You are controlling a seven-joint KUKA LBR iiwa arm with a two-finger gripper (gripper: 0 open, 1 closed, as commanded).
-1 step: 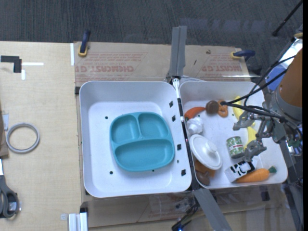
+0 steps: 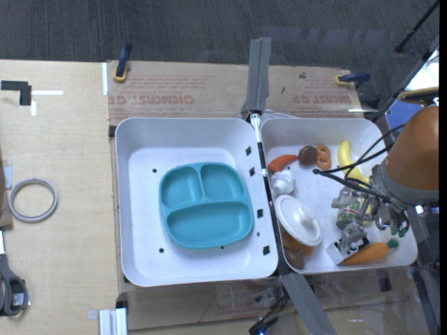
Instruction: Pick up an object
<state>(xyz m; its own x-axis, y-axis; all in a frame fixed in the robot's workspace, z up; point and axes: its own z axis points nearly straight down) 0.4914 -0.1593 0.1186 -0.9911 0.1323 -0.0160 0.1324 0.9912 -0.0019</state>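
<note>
My gripper (image 2: 350, 223) reaches down into the right bin (image 2: 363, 125) near its right side, hanging over the bin floor just above an orange carrot (image 2: 366, 254). Cables and the wrist hide what lies under it. To its left a white round lid (image 2: 299, 219) rests on a brown bowl (image 2: 293, 249). Further back lie a red pepper (image 2: 281, 162), a small white object (image 2: 282, 183), a brown ball (image 2: 307, 155), an orange ring (image 2: 323, 157) and a yellow banana (image 2: 345, 155).
The left bin (image 2: 133, 208) holds a blue divided plate (image 2: 207, 204). A grey tape ring (image 2: 31, 199) and scissors (image 2: 12, 293) lie on the wooden bench to the left. A grey divider post (image 2: 258, 75) stands behind the bins.
</note>
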